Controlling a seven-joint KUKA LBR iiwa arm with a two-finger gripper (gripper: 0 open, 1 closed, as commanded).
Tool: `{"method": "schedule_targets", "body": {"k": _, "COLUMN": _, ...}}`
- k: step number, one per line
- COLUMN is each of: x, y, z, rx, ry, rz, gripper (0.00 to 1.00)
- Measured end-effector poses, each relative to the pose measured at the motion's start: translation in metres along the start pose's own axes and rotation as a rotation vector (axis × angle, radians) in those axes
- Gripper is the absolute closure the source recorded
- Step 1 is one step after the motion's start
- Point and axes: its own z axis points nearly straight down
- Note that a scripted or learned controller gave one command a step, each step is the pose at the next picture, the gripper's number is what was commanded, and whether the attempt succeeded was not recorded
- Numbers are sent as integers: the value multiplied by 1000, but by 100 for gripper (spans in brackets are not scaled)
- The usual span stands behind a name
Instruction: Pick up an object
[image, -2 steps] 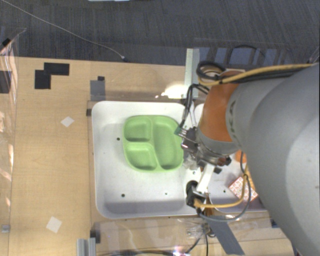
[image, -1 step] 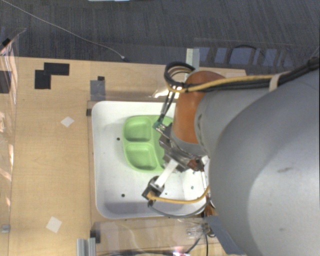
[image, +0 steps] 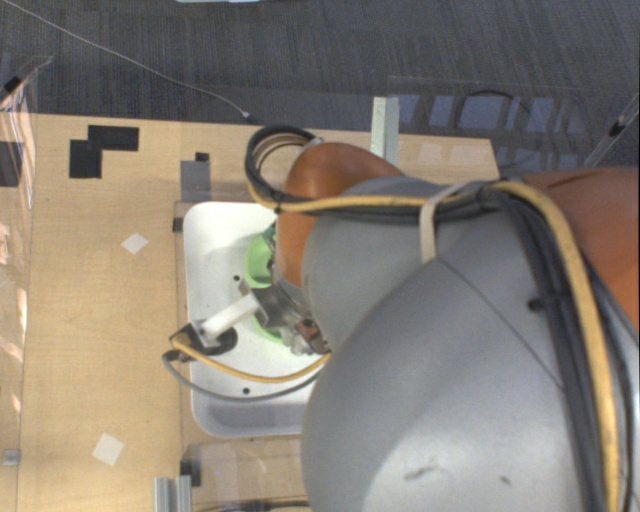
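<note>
My gripper (image: 262, 318) is down inside the white bin (image: 215, 240), low over its floor. My own arm (image: 450, 340) covers most of it, so I cannot tell how it stands or whether anything is held. A green object (image: 261, 258) lies in the bin just beside the gripper, partly hidden under my wrist, with more green showing lower by the metal parts. A yellow cable (image: 240, 368) loops from my wrist across the bin's near side. The bin sits on a wooden bench (image: 90, 330).
</note>
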Motion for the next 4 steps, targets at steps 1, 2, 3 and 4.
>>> {"method": "schedule_targets", "body": {"k": 1, "x": 8, "y": -3, "z": -8, "rx": 0, "ry": 2, "rz": 262, "gripper": 100}}
{"method": "schedule_targets", "body": {"k": 2, "x": 4, "y": -6, "z": -67, "rx": -2, "ry": 3, "rz": -133, "gripper": 100}}
{"method": "schedule_targets", "body": {"k": 3, "x": 3, "y": -5, "z": -19, "rx": -1, "ry": -1, "rz": 231, "gripper": 100}}
{"method": "schedule_targets", "body": {"k": 4, "x": 4, "y": -6, "z": -46, "rx": -2, "ry": 0, "rz": -92, "gripper": 100}}
